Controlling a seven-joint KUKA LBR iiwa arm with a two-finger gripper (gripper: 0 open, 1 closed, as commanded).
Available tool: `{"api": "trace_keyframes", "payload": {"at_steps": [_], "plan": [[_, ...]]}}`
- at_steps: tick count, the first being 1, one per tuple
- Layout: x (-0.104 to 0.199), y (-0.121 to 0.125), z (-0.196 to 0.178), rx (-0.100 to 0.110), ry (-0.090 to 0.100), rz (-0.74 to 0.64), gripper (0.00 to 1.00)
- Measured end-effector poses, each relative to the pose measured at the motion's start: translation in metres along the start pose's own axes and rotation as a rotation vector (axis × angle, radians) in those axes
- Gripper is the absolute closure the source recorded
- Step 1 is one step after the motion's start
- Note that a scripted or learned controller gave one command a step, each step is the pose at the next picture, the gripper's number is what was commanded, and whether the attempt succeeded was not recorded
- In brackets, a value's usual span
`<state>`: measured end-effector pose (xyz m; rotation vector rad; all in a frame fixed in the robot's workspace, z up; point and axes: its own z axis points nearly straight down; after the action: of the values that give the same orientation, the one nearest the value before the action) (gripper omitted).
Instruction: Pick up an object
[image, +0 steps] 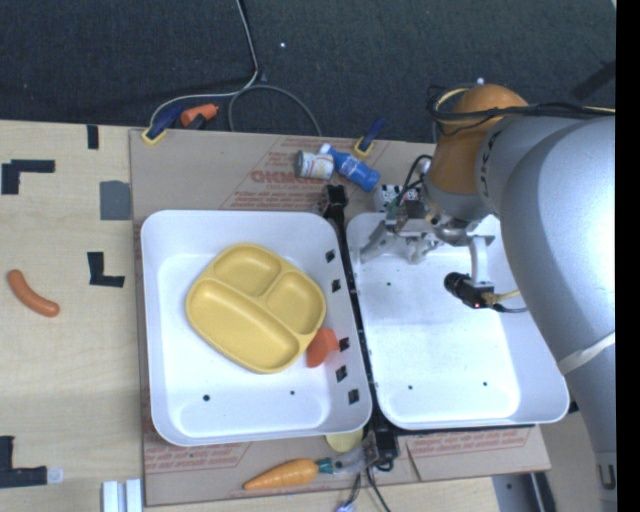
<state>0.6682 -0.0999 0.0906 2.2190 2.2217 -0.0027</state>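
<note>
A yellow divided plate (256, 305) lies in the left bin (165, 330). A small orange-red object (320, 348) rests against the plate's right edge, close to the divider between the bins. My gripper (397, 236) hangs over the far left corner of the right bin (450, 400), under the grey arm and its orange band (470, 140). Nothing shows between it and the bin floor. A black cable connector (468, 289) dangles beside the wrist.
A toy carrot (285, 474) lies on the cardboard in front of the bins. A blue-and-white bottle (338, 165) lies behind them, and a sausage (33, 293) sits on the bench at far left. Clamps (180, 118) hold the cardboard's far edge.
</note>
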Motion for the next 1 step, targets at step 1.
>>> {"api": "trace_keyframes", "payload": {"at_steps": [1], "plan": [[0.0007,0.0,-0.0096,0.001,-0.001,-0.002,1.0]]}}
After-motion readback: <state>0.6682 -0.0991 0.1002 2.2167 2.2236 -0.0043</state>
